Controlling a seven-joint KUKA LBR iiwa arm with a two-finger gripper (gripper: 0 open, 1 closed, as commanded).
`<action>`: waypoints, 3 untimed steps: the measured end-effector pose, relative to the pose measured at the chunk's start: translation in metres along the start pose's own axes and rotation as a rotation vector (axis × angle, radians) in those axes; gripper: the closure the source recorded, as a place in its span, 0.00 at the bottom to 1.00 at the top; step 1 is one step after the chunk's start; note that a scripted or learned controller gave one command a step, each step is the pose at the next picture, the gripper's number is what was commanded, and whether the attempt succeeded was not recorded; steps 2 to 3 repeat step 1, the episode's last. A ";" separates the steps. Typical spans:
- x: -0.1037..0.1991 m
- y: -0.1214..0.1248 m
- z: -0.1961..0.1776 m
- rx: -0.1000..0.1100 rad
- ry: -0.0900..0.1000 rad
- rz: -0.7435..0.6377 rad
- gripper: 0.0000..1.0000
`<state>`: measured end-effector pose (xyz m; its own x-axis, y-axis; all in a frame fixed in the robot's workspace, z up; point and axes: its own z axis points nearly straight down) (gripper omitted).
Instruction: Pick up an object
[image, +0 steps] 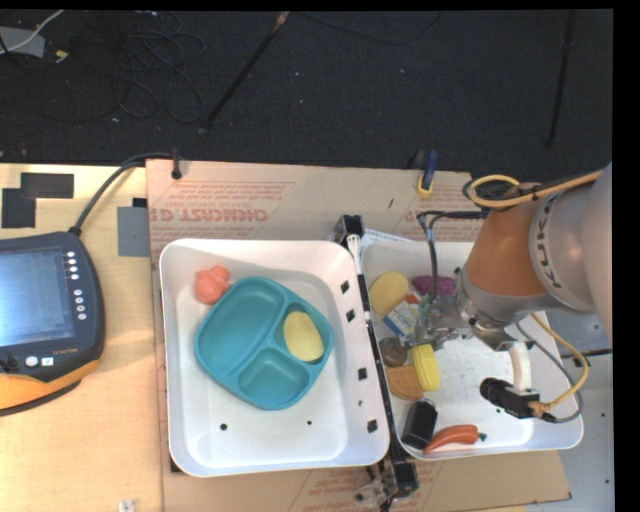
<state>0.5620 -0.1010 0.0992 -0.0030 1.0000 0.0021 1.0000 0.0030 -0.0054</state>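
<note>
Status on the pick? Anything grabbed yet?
Done: arm is down in the right bin, gripper over the clutter by the yellow corn. In hand: nothing visibly between the fingers. Left: close on an object and lift. Left bin's teal tray sits apart from the arm.

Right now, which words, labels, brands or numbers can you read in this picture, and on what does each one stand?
Red print on the cardboard sheet behind the bins: appears upside down from this camera, and its letters are too blurred to spell out with confidence.
"KU": dark letters on the grey arm, only partly visible, so the rest cannot be read.
Screen of the handheld pendant at the left: no text can be read on it.
Buttons beside that screen: too small to read.
</note>
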 end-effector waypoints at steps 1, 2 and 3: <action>0.046 0.038 -0.094 -0.011 -0.001 -0.002 1.00; 0.046 0.038 -0.094 -0.011 -0.001 -0.002 1.00; 0.046 0.038 -0.094 -0.011 -0.001 -0.002 1.00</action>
